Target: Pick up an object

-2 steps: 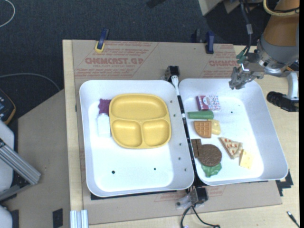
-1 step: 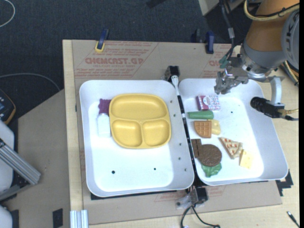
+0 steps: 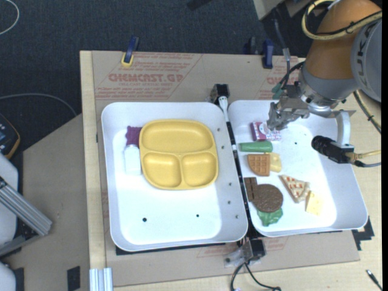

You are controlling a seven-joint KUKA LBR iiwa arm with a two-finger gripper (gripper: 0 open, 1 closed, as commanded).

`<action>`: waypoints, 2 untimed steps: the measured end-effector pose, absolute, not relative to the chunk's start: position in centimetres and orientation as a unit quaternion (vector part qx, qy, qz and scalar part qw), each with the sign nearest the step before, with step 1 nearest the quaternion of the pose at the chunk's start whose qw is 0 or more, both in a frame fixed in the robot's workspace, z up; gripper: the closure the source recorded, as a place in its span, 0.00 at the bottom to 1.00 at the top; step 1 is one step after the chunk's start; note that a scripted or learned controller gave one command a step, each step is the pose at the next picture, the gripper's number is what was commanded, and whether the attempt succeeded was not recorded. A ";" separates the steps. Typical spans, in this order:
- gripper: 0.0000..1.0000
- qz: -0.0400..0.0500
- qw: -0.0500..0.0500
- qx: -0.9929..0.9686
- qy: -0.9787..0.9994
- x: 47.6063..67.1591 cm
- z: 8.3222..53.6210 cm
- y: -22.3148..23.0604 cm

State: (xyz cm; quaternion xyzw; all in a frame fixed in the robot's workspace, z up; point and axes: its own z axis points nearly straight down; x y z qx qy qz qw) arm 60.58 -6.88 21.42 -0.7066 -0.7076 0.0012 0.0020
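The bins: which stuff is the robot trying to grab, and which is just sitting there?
For the job: gripper, pink packet under it, green stick, waffle, pizza slice, burger.

Just lying about: yellow tray, white bottle, blue clamp.

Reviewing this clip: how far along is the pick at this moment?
Early stage. Done: the gripper has been brought low over the right bin, at the pink-and-white packet near the bin's top left. In hand: nothing visibly lifted; whether the packet is gripped cannot be told. Left: grasp and raise an item. The green stick, waffle, pizza slice and brown cookie all lie in the bin.
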 end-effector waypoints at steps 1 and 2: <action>1.00 0.001 0.001 -0.707 -0.707 60.6 21.5 -7.0; 1.00 -0.001 -0.001 -0.707 -0.707 61.4 21.9 -7.5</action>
